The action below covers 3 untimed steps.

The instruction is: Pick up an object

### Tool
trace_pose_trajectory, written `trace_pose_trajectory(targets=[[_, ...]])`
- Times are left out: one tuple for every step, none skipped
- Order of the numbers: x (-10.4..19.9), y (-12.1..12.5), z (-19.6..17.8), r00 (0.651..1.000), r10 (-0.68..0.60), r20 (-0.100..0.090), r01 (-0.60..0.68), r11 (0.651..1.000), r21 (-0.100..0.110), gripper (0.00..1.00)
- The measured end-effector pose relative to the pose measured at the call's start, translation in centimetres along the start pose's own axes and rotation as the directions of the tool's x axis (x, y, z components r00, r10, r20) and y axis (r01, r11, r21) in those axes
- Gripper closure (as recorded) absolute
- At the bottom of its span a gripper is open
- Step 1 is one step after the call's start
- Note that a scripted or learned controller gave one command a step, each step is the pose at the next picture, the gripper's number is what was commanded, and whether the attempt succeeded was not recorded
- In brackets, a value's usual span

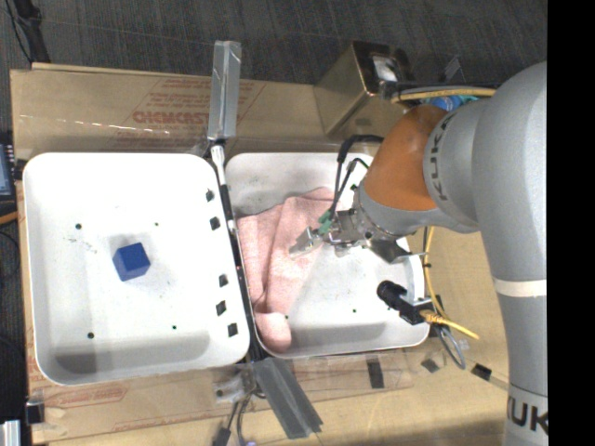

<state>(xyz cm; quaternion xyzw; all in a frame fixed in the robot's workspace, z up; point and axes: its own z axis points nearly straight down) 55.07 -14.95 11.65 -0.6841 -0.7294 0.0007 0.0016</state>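
Pink cloth (279, 258) crowds the right bin (279, 170); left bin (56, 277) mostly open.

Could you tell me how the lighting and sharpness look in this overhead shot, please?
Camera view: even, bright light washes the left bin nearly featureless; the blue cube stays crisp with a faint shadow; the claw over the pink cloth looks slightly soft.

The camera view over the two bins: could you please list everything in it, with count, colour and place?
bins: two, white, side by side on the bench
cube: one, blue, in the left bin
cloth: one, pink, crumpled along the left side of the right bin
cardboard: one sheet, brown, behind the bins
arm: one, grey with an orange band, reaching in from the right
gripper: one, over the cloth in the right bin
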Motion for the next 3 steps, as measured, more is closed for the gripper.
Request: trace_pose_trajectory(targets=[[1.2, 8.0, 2.4, 0.981, -0.192, 0.002, 0.192, 0.981, -0.001, 0.0], [1.2, 8.0, 1.4, 0.981, -0.195, 0.002, 0.195, 0.981, 0.0, 1.0], [6.6, 9.6, -7.6, 0.906, -0.422, 0.003, 0.422, 0.906, -0.002, 1.0]])
